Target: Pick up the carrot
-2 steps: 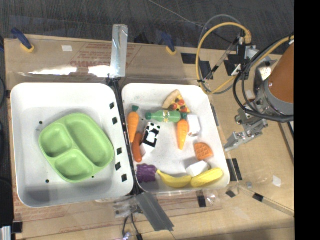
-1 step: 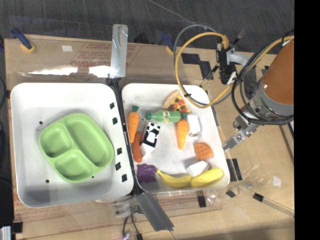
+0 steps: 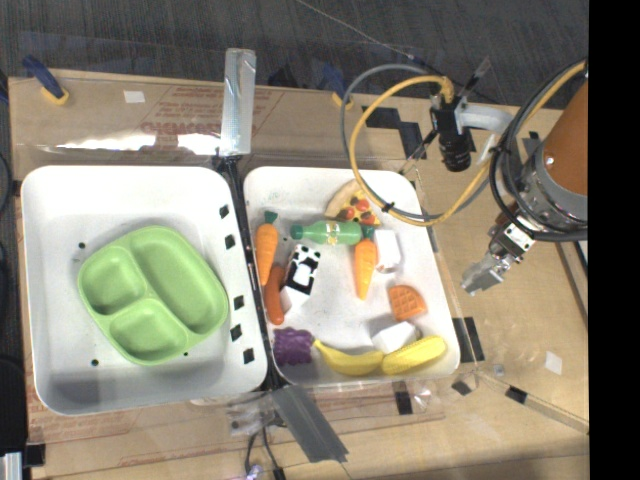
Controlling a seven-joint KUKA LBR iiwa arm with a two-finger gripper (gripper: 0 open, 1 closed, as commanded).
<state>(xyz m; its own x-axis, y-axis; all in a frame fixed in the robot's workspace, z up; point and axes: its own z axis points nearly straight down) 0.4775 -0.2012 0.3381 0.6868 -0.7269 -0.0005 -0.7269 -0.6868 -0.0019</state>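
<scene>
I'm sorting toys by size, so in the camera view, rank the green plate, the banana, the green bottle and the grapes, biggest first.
1. green plate
2. banana
3. green bottle
4. grapes

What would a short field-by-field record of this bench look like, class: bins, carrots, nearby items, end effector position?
left bin: holds a green divided plate
right bin: holds toy food
carrots: one by the left wall, another near the centre
green bottle: lying between the carrot tops
banana: along the near wall
end effector: outside the right bin, to its right, over the bench
task state: no carrot picked up yet
</scene>
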